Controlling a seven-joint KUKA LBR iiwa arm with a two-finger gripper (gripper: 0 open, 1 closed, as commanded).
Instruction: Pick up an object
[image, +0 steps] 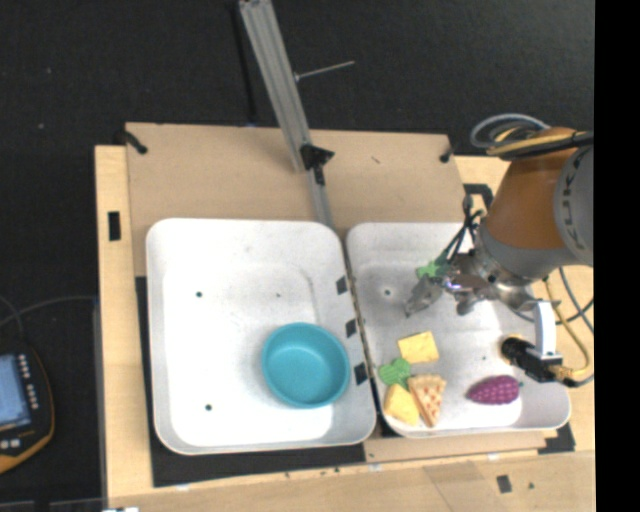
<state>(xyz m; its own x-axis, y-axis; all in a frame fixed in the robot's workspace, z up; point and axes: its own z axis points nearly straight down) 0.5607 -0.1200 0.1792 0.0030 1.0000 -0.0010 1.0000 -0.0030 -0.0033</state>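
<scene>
My gripper hangs over the middle of the right bin, its fingers spread open and nothing between them. One grey finger points down-left toward a yellow block that lies just below it, apart from it. A small green piece shows at the gripper's upper left; I cannot tell whether it is a toy or part of the hand. Along the bin's front lie a green toy, a yellow wedge, a pizza slice and purple grapes.
A blue bowl sits in the front right of the left bin. A grey pole slants down to the gap between the bins. A black and white fitting with cables sits at the right bin's right edge.
</scene>
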